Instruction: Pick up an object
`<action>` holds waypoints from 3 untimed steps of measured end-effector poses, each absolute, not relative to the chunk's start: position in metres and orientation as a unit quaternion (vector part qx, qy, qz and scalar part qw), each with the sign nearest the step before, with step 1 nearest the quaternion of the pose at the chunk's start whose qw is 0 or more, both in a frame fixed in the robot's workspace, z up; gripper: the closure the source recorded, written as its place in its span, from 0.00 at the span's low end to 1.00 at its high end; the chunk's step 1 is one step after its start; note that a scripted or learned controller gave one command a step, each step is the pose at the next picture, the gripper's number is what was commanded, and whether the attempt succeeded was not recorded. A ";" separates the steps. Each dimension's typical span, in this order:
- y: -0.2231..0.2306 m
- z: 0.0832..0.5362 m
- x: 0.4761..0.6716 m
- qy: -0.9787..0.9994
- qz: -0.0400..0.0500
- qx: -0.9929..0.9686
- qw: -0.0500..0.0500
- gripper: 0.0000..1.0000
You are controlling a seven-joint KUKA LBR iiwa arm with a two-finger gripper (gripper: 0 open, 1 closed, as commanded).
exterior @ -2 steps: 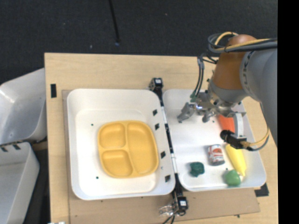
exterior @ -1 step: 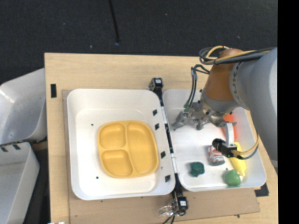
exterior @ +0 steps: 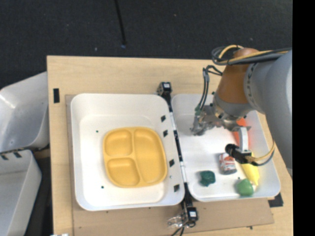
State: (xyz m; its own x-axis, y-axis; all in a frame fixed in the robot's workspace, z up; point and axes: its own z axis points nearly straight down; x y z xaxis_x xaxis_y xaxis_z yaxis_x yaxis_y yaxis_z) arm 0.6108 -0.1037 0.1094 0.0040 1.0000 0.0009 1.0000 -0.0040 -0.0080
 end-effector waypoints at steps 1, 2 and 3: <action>-0.102 0.170 0.613 -0.708 -0.001 -0.706 -0.001 1.00; -0.104 0.210 0.618 -0.708 0.000 -0.706 0.000 1.00; -0.105 0.255 0.611 -0.708 0.000 -0.706 0.000 1.00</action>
State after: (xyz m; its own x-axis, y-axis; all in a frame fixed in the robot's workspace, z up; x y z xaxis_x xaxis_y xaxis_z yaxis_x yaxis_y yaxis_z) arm 0.6109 -0.1051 0.2547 -0.0037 1.0000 0.0000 1.0000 0.0037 -0.0011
